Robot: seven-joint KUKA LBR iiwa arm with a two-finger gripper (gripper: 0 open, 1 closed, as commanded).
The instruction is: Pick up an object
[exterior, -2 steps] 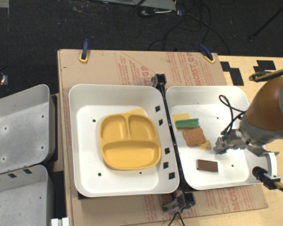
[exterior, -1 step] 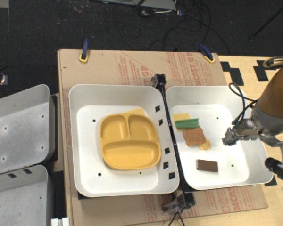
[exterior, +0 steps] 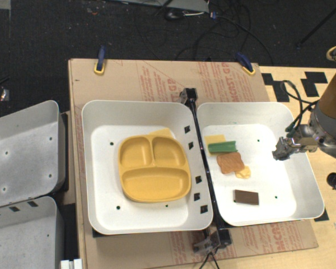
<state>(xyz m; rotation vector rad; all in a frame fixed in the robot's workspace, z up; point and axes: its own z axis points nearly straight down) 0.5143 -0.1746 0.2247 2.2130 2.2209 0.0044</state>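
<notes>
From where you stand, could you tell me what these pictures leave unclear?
- Pincer, camera view: too small and dark to read its fingers.
- Arm: cut off by the right edge.
- Yellow piece: partly under the green block.
- Pale sheet: mostly hidden beneath the yellow tray.

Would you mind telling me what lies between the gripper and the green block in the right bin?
In the camera view, bare white bin floor separates the gripper from the green block.

green block (exterior: 222, 147), brown slab (exterior: 246, 197) flat, right bin (exterior: 302, 198).
</notes>
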